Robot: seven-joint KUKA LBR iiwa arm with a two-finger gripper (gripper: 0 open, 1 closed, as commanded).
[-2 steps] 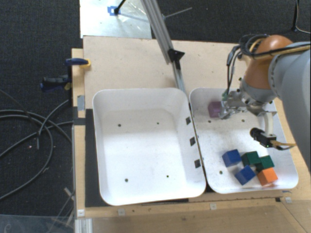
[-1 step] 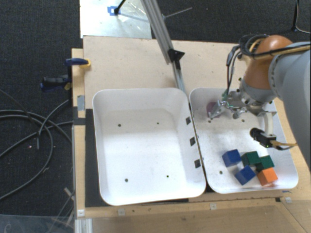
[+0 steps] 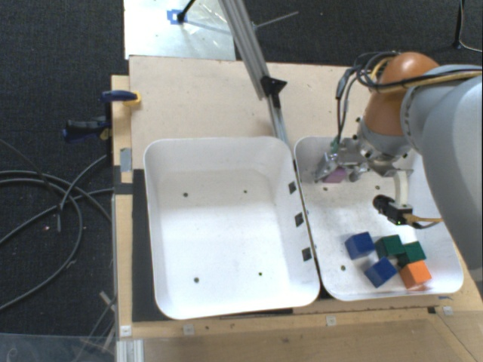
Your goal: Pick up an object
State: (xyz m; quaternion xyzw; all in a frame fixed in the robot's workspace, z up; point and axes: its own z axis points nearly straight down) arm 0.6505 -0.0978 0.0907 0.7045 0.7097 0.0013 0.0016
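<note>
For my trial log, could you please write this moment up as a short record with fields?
arm: reaches in from the right, over the right bin
gripper: near that bin's far left corner, a purple object at its tip; grasp not confirmed
blocks: two blue, one green, one orange, clustered at the near right
left bin: bare white floor

Robotics lab: clamped bench (image 3: 196, 100), floor cables (image 3: 45, 194), white bins (image 3: 162, 202).
</note>
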